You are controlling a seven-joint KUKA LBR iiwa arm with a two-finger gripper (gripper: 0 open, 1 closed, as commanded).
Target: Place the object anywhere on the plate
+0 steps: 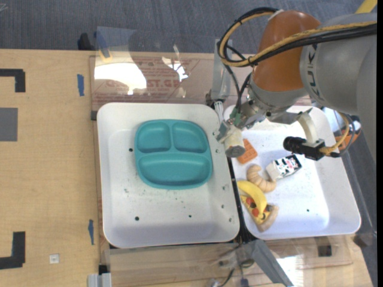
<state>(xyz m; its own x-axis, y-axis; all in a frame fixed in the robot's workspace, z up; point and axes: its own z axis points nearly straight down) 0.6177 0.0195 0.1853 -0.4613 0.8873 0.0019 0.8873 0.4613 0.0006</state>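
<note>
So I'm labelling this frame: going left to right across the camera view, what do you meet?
Blue tape mark → teal plate in the left bin → tool → banana → white box → right bin's far rim.

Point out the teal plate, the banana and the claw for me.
teal plate (pixel 173 154): camera view, on the divider ridge between its compartments.
banana (pixel 251 194): camera view, on the middle of its yellow curve.
claw (pixel 229 130): camera view, at its tip, above the right bin's left edge.
</note>
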